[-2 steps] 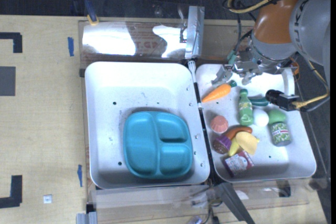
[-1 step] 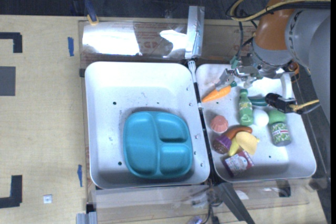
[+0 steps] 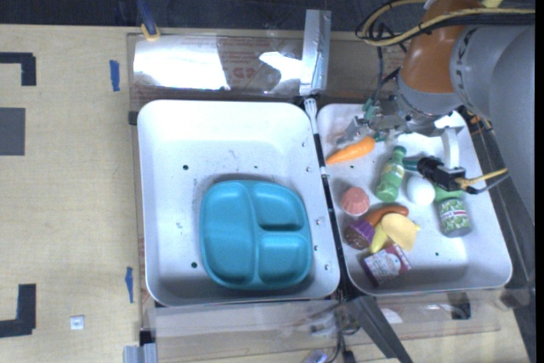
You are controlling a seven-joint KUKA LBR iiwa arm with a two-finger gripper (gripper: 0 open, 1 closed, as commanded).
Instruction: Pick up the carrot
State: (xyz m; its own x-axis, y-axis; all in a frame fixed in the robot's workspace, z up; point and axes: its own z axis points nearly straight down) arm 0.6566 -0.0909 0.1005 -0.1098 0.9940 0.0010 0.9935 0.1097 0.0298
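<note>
The carrot is orange and lies slanted in the upper left part of the right bin, close to the wall shared with the left bin. My gripper hangs just above and to the right of the carrot's thicker end, very near it. The grey arm with its orange band reaches in from the upper right. Whether the gripper touches the carrot is hidden by the wrist.
Just below the carrot the right bin holds a green bottle, a white egg, a green jar, a pink ball, a purple eggplant, a yellow piece and a packet. A blue divided plate lies in the left bin.
</note>
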